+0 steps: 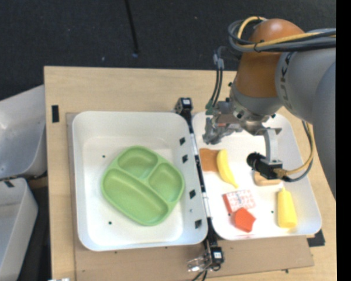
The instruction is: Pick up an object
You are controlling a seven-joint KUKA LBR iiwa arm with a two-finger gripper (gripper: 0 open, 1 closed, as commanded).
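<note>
Leftmost, a green divided plate [143, 184] lay in the left bin [82, 127], while the right bin [301, 227] held a brown piece [207, 160], a banana [226, 167], a red-and-white pack [239, 200], an orange block [244, 220] and a yellow cylinder [286, 209]. Above the brown piece and banana hung the gripper [213, 134], nothing seen between its parts; whether it was spread or closed could not be told. A sound pick would likely call for a straight descent centred on one item, clear of the bin wall.
</note>
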